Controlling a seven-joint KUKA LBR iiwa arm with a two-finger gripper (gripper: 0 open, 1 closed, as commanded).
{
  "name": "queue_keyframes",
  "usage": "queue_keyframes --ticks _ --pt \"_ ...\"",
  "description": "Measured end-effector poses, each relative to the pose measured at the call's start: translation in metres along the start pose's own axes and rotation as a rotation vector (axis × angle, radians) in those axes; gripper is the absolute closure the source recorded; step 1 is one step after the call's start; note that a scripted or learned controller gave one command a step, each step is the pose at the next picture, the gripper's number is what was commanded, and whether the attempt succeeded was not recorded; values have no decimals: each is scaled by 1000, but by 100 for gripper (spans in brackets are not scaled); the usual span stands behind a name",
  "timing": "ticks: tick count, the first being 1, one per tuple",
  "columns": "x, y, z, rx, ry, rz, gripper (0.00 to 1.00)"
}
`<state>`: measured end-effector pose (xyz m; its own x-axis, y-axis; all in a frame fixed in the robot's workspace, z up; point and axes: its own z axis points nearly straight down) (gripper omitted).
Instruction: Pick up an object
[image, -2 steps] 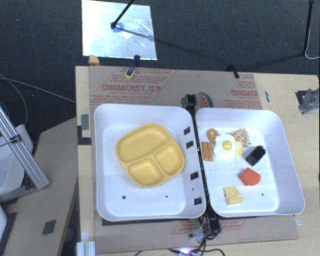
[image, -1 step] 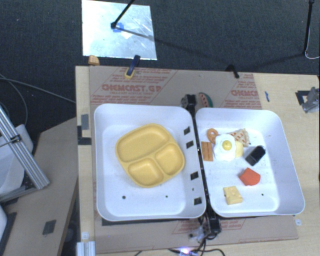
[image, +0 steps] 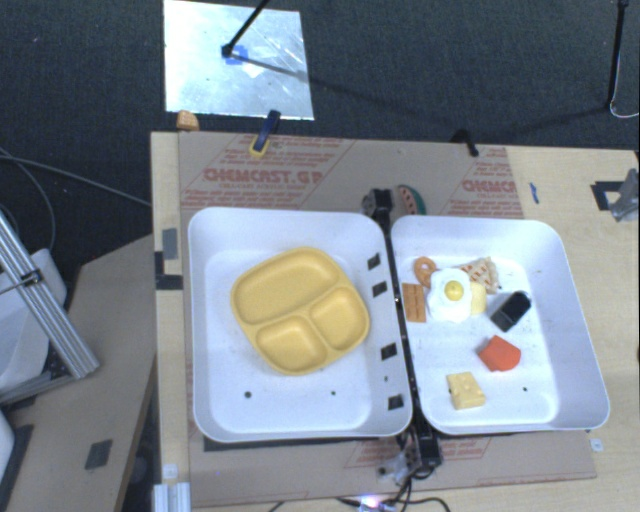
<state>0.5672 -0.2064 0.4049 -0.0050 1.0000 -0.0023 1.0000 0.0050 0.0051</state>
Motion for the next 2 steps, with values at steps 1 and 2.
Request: queue_keyframes --ticks 1,2 --pt "1 84 107 1 1 -3 100" --pt "0 81 73 -1 0 0 100"
